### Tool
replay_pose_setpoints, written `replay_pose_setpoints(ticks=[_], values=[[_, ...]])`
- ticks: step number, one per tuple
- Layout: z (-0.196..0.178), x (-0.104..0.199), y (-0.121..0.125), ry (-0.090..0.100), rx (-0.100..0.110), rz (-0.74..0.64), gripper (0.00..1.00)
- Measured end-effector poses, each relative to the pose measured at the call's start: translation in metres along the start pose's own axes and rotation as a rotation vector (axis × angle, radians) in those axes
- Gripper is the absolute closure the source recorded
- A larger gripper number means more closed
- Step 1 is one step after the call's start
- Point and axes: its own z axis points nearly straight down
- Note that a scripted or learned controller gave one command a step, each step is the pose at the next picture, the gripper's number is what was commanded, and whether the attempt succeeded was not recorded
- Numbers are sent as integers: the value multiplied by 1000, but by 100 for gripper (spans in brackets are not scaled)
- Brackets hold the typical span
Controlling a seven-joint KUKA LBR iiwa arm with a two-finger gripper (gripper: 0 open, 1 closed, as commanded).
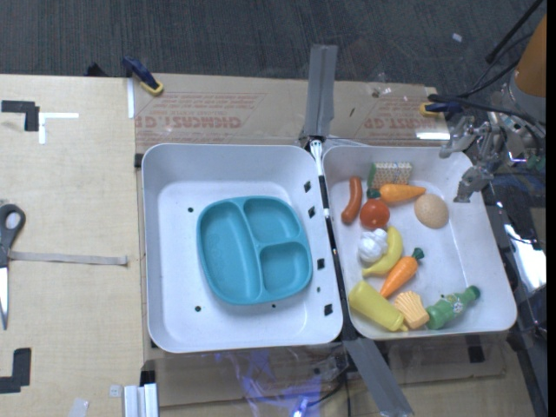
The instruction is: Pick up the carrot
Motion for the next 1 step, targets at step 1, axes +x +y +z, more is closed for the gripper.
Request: replay_pose_setpoints(ticks=[1], values=[[108,13,50,0,0,-76,0]])
